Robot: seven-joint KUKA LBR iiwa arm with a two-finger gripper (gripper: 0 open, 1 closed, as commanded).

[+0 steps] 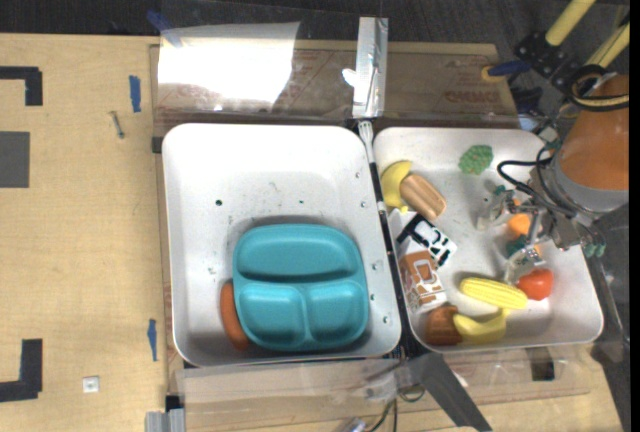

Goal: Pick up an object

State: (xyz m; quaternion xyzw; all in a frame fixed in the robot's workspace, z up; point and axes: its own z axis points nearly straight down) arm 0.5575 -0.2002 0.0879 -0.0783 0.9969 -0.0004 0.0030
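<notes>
Gripper point(518, 238) is low in the right bin point(585, 320), near its right wall. Fingers straddle a small orange piece point(518, 224); whether they have closed on it I cannot tell. A red tomato-like piece point(537, 284) lies just below the orange piece, a yellow corn cob point(492, 294) beside that. Judgement: descend straight, close squarely, lift slowly to avoid nudging neighbours. The left bin point(190, 170) holds a teal divided tray point(299, 284). The bench point(70, 220) is pale wood over dark carpet.
</notes>
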